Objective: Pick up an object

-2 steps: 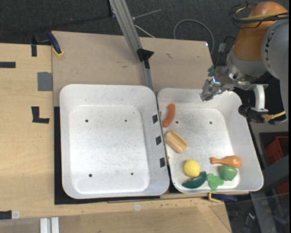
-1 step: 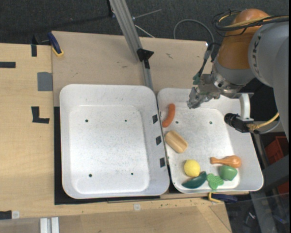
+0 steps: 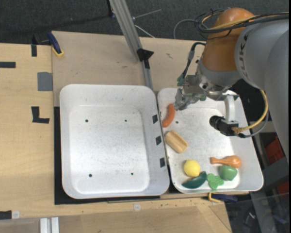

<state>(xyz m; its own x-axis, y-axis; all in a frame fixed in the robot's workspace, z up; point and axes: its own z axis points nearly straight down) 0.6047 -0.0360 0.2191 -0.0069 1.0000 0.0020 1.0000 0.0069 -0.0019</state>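
Gripper (image 3: 180, 102) sits low in the right bin (image 3: 250, 178), directly above the orange sausage (image 3: 169, 115) (the likely target, lying just below-left against the wall); finger state cannot be told.

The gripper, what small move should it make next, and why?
Probably drop straight down a little: the gripper hangs by the upper end of the orange sausage in the right bin, nearer than any other item.
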